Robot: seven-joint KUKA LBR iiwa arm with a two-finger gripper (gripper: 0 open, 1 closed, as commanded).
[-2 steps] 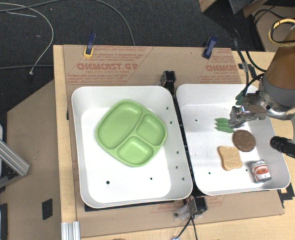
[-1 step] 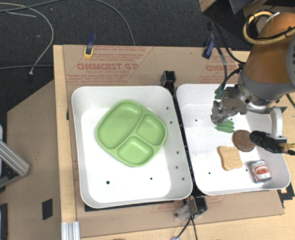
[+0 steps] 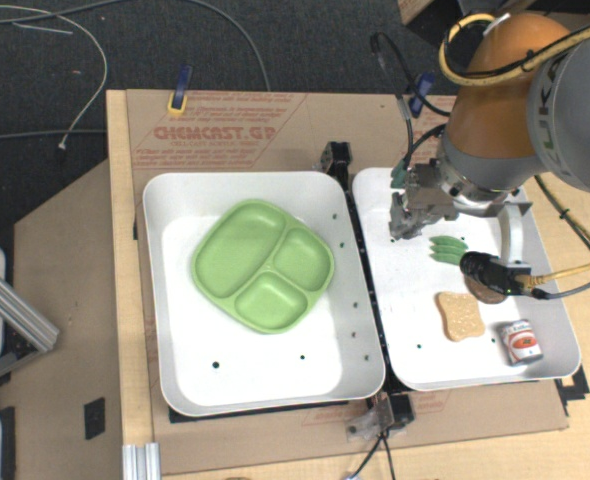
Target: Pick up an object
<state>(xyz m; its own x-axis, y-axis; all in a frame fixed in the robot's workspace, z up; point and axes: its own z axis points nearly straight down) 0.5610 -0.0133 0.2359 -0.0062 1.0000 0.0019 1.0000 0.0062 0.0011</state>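
Toast slice [image 3: 462, 317] lies flat in the right bin [image 3: 415, 358], beside a small can [image 3: 521, 341] and a green toy [image 3: 447, 249]. Gripper [image 3: 407, 220] hangs just over that bin's upper left; whether its jaws are parted, cannot tell.

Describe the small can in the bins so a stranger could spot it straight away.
Start at the right-hand white bin, the one under the grey and orange arm. Go to its near right corner, past the slice of toast. The can lies there, small, red and white, the only red item in either bin.
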